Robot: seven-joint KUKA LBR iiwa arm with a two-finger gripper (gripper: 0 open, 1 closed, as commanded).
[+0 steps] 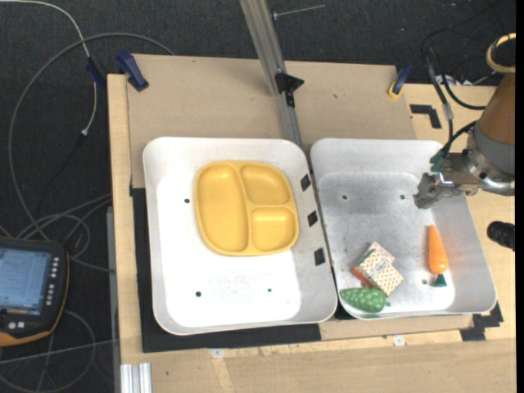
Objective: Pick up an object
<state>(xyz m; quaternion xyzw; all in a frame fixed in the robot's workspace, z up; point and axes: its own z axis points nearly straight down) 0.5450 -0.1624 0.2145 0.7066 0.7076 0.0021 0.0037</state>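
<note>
In the right bin (360, 178) lie an orange carrot (436, 250) near the right wall, a small patterned box (379, 268) toward the front, and a green bumpy vegetable (364, 300) at the front edge. My gripper (427, 193) hangs over the bin's right back part, above and slightly left of the carrot. Nothing shows between its fingers.
The left bin (164, 219) holds a yellow divided plate (246, 207). A metal pole (266, 39) rises at the back between the bins. Blue clamps (131, 70) sit on the bench's back corners. A tablet (29, 289) lies off the bench at left.
</note>
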